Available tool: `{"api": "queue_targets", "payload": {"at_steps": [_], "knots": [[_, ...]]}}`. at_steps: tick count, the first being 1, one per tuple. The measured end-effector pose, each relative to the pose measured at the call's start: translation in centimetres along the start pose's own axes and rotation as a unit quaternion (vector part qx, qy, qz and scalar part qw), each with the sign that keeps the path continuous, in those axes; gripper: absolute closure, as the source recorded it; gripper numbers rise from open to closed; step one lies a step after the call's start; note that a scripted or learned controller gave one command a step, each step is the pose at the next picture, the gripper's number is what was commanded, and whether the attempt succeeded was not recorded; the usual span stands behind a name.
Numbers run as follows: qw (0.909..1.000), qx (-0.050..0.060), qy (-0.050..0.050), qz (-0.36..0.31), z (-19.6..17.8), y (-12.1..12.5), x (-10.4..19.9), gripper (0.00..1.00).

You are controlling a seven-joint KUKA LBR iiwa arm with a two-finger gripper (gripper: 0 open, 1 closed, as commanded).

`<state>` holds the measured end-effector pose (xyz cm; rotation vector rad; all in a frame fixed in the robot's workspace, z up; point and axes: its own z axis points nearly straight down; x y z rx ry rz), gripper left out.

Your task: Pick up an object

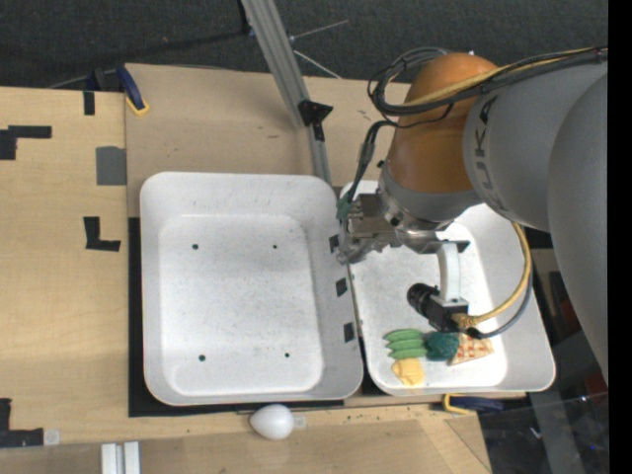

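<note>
Four small toys huddle at the near edge of the right bin [523, 368]: a ridged green piece [403, 340], a yellow lump [408, 370] touching it below, a dark teal piece [442, 345] beside, and an orange speckled wedge [476, 352], perhaps pizza
</note>
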<state>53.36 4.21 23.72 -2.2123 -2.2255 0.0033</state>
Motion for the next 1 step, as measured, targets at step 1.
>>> {"api": "queue_targets", "payload": {"at_steps": [1], "knots": [[1.0, -0.001, 0.0, -0.001, -0.53, -1.01, 5.17, 1.0]]}}
